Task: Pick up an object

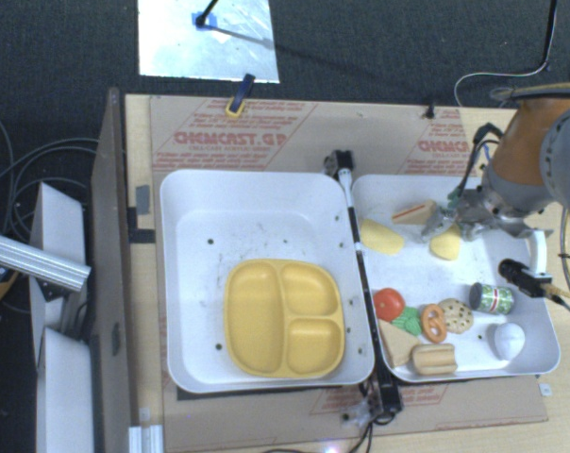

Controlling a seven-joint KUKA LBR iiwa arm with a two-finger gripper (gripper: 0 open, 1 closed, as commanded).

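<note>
Camera view, looking down on the table (294, 125).

Hand (452, 217): low over the far part of the right bin (540, 347), at the end of the grey arm (540, 159) with its orange band, which comes in from the right. How far it is open cannot be told; nothing is seen held in it.

Items near the hand, right bin:
- Yellow lemon-shaped piece (445, 245): just below the hand, at or nearly touching its tip.
- Sandwich-like wedge (414, 212): just left of the hand, near the bin's far wall.
- Pale yellow oblong piece (382, 239): further left, close to the divider between the bins.

Items well below the hand, toward the bin's near edge:
- Red tomato (389, 303) with a green leafy piece (410, 321) touching it.
- Pretzel (432, 322) and cookie (455, 315), side by side and overlapping.
- Small can with green label (493, 298), lying on its side, below and right of the hand.
- White egg-shaped piece (508, 338), near corner.
- Bread roll (432, 358), against the near wall.

Left bin (186, 253), well left of the hand: yellow three-compartment tray (285, 317).

Crowding: the wedge and lemon-shaped piece flank the hand closely; the remaining items lie apart from it.
</note>
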